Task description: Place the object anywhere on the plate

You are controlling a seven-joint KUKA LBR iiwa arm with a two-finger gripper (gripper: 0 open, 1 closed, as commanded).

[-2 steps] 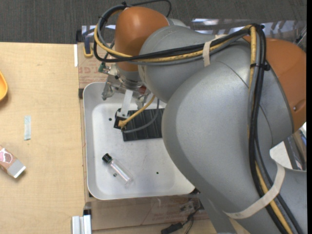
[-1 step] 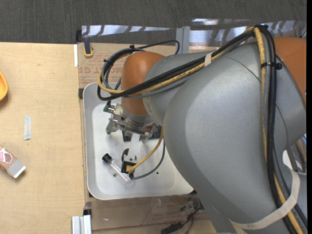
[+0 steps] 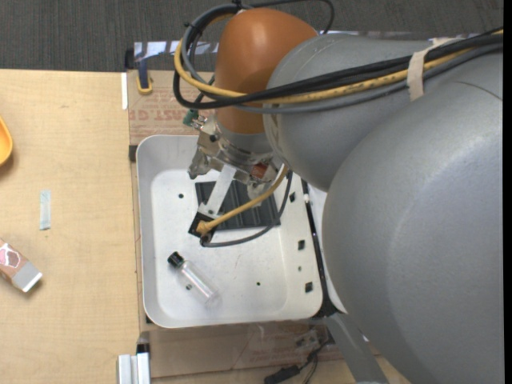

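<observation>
1. End effector. The gripper (image 3: pixel 232 166) hangs below the orange band (image 3: pixel 256 62) of the wrist, over the upper middle of the white bin (image 3: pixel 160 206). You cannot tell from this view whether it is released or clenched, because the wrist housing covers its working end. No object shows in its hold, so treat it as carrying nothing.

2. Below the end effector. A dark flat panel (image 3: pixel 260 210) with a ribbed face lies on the bin floor, directly under the gripper. Take this to be the plate; the view does not confirm it.

3. Task object. Take the small clear vial (image 3: pixel 194 278) with the black cap (image 3: pixel 174 259) to be the object. It lies on its side on the bare bin floor, toward the lower left corner, with the cap end pointing up and left. It sits below and to the left of the gripper, apart from it, and near the panel without touching it.

4. Progress. The vial is not on the panel. By this view, the pick, the carry and the placement are all left to do.

5. Surroundings. On the wooden bench (image 3: pixel 72 134) left of the bin lie a grey strip (image 3: pixel 45 210) and a packet (image 3: pixel 20 269). Disregard both
</observation>
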